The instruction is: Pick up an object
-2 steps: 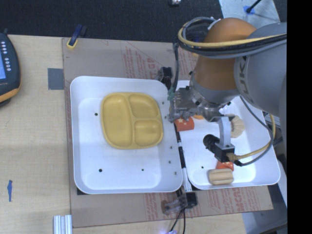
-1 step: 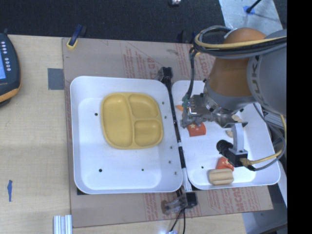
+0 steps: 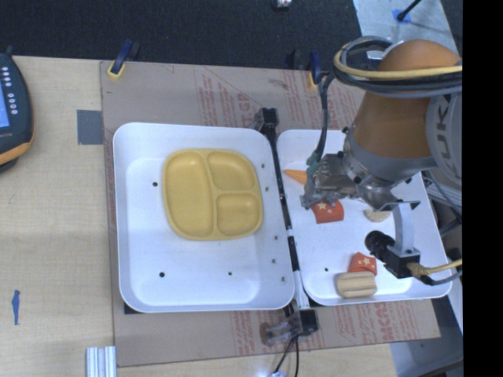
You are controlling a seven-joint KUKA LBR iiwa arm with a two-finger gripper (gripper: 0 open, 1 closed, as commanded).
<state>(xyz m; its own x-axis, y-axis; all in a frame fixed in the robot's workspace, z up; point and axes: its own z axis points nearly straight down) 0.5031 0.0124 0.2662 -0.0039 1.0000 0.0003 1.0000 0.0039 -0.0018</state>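
Jaws (image 3: 321,195) over red block (image 3: 328,211), carrot (image 3: 295,176) beside.

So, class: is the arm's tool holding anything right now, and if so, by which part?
It cannot be told. The tool sits low over the red block in the right bin, but the arm hides any contact.

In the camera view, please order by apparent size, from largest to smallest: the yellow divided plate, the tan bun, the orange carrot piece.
1. yellow divided plate, clearly largest.
2. tan bun.
3. orange carrot piece, though the arm may hide part of it, so this place is unsure.
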